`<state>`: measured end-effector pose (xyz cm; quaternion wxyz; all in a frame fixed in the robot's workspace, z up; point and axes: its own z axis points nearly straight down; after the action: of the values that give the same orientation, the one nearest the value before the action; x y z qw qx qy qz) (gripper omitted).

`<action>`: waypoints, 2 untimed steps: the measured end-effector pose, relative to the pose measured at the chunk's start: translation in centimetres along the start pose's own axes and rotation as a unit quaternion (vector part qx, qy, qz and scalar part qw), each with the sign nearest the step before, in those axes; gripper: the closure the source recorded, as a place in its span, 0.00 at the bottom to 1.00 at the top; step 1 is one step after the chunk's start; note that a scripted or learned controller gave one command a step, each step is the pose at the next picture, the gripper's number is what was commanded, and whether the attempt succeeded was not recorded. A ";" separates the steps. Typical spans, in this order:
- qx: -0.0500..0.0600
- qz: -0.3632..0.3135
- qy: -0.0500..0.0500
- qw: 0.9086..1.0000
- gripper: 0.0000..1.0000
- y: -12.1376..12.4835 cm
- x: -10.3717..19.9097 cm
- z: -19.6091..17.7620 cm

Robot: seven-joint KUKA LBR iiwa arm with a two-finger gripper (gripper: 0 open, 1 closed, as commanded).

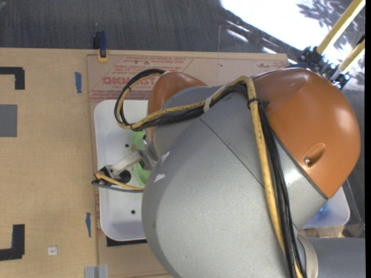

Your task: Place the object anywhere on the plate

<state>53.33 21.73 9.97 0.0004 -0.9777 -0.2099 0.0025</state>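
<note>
My grey arm with its orange band (301,120) covers most of the view and reaches down into the left white bin (107,155). The gripper (143,153) sits low over the bin's middle, largely hidden under the wrist. A bright green thing (138,139) shows in slivers right beside the gripper, above and below it. I cannot tell whether the green thing is the plate or the object, or whether it is held.
The left bin's bare white floor (119,213) shows at the front left, with a small dark speck (133,212) on it. A corner of the right bin (343,208) with something blue (324,214) peeks out under the arm. Brown cardboard (46,155) lies to the left.
</note>
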 end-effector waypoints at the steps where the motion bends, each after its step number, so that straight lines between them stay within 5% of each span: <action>1: -0.001 0.097 0.002 0.995 1.00 3.6 9.4 -3.8; 2: -0.002 0.099 0.000 0.995 0.00 3.5 9.4 -3.6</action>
<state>63.33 22.40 13.53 -0.0015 -0.9937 -0.1125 0.0018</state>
